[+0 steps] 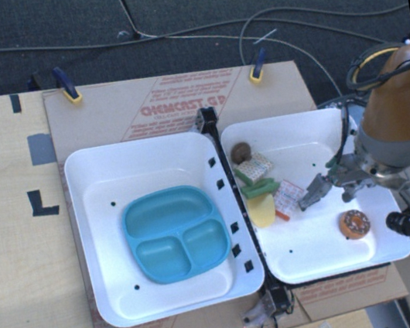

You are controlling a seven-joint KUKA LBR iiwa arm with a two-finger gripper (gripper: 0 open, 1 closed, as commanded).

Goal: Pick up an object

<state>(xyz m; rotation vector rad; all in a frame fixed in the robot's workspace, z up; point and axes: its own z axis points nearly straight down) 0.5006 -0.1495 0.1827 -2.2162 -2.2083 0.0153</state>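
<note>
Reaching into the right bin [294,132] from the right, the grey arm [389,119] carries its gripper [310,195] low over the bin floor, with the dark fingers [315,188] pointing left toward a cluster of small objects. Whether the fingers are spread or pressed together cannot be told at this resolution, and nothing is seen between them. Just beyond the fingertips lies a red-and-white packet [288,197]; further left of it sit a yellow block [261,210], a green piece [259,187], a patterned packet [253,167] and a brown ball [241,151], all crowded against the divider between the bins. Behind and below the fingers, well apart from the cluster, a donut [355,224] lies alone on the bin floor. The left bin [97,217] holds a blue divided tray [176,231]. The step in hand appears to be the approach: no object is yet grasped. The next move probably calls for settling the fingers around one item, most likely the packet nearest the tips, closing firmly, and lifting without dragging its neighbours.
</note>
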